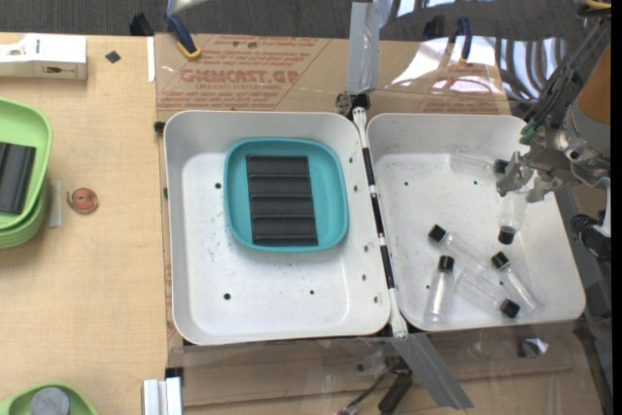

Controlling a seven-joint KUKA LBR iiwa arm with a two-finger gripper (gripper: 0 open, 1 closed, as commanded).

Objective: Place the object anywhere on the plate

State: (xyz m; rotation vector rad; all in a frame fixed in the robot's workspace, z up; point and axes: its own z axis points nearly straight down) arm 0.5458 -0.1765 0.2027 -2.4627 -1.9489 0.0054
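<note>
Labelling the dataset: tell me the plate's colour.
Teal plate with a dark ribbed centre; seen in the camera view.

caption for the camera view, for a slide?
Claw with a clear vial between its fingers above the right bin; teal plate waits in the left bin.

So the grey arm with the orange band (pixel 595 97) is chopped off by the right edge, you only get the wrist end of it. Its two-finger gripper (pixel 517 178) is a small blurry tangle of metal, and I honestly can't tell whether the clear plastic vial with a black cap (pixel 509 214) hanging just under it sits between the fingers or simply lies in the bin behind. The stack of lime-green plastic trays (pixel 21 175) runs off the left edge, and the round green-rimmed grey lid (pixel 47 400) is cut by the bottom edge. The clear vials (pixel 481 282) in the right bin nearly vanish against the white.
</note>
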